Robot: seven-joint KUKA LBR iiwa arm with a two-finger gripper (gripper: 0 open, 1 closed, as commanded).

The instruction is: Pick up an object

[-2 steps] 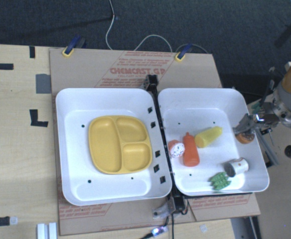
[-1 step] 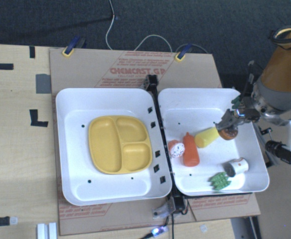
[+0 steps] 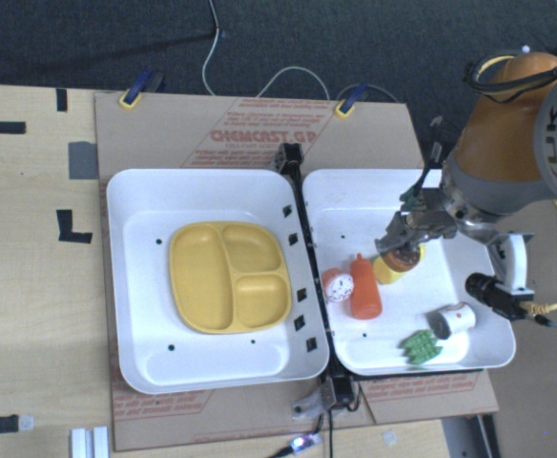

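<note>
Yellow, round plastic toy [image 3: 396, 267] sits directly under the pincer [image 3: 400, 247] in the right white bin [image 3: 479, 351]; I cannot tell whether anything is gripped. An orange plastic bottle [image 3: 364, 289] lies just left of it.

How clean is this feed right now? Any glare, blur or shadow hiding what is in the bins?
Camera view: even lighting, mild softness throughout; the white bins are bright but not blown out; the gripper casts a dark patch over the yellow object beneath it; small items near the orange bottle are low in detail.
</note>
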